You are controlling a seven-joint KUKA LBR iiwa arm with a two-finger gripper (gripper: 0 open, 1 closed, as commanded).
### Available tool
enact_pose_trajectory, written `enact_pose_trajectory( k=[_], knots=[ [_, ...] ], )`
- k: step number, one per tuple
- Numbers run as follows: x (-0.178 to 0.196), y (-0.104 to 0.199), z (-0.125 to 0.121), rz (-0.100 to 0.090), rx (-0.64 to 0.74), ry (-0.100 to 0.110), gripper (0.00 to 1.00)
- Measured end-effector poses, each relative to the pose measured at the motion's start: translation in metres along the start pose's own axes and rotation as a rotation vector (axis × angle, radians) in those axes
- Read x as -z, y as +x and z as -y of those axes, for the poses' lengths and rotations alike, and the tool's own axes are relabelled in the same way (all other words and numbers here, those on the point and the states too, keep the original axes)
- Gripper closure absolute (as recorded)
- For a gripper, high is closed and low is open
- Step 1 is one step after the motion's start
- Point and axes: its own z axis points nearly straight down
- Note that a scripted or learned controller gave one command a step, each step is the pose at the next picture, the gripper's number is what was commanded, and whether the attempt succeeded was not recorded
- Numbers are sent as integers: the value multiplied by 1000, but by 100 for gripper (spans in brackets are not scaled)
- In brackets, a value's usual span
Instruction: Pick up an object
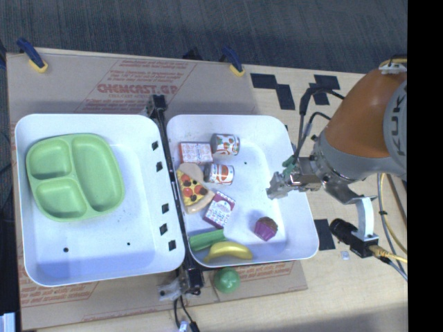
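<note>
The table (55,81) carries two white bins side by side, and places below are told from the right bin (296,216). The arm (367,126), grey with an orange band, comes in over that bin's right rim. The left bin (97,254) touches the right bin along a shared edge and holds a green tray (73,175) with three compartments in its upper part. The hand (282,184) hangs over the right bin's bare floor near the right rim, apart from every object; whether it is open or closed I cannot tell, and nothing shows in its grasp. In the right bin's upper middle lies a can (224,144), with a pink box (194,151) just beside it toward the shared edge. Below these lies a red can (221,174), and a pizza slice (192,188) rests against the shared edge. A small carton (220,210) lies near the bin's middle, and a purple fruit (266,228) sits lower right of it, the object nearest the hand. At the bin's lower rim a green vegetable (205,240) lies just above a banana (229,252). Outside the lower rim, on the table, sits a green ball (225,279).
</note>
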Motion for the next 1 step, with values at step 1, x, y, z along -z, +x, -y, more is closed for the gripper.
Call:
enact_pose_trajectory(
  k=[1],
  knots=[
    [-19,-18,2,0,0,6,100]
  ],
)
